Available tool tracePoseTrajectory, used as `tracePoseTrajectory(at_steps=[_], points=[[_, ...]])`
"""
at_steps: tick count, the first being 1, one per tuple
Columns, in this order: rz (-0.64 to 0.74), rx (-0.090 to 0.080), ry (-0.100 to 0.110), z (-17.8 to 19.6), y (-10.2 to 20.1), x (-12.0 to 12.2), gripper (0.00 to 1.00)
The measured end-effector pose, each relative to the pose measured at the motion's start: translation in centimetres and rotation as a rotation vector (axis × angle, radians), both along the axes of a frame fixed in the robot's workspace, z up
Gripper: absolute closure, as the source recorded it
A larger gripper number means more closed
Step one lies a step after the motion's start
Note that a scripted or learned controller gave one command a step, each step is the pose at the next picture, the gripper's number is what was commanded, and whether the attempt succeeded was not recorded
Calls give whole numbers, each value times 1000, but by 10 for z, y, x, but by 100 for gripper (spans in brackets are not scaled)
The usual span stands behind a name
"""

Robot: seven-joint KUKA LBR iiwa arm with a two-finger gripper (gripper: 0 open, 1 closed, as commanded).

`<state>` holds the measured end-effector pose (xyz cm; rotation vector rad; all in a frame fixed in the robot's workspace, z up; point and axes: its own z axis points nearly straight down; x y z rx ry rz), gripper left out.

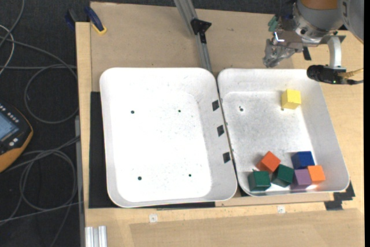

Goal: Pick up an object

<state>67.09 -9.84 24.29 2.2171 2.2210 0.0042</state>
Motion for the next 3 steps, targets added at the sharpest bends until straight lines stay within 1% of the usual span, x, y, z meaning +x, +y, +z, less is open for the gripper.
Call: tracePoseTrajectory(at_steps=[1, 2, 3], points=[[4, 2, 3, 9, 48, -3, 100], [5, 4, 6, 13, 104, -19, 100], [5, 3, 2, 20, 156, -23, 100]])
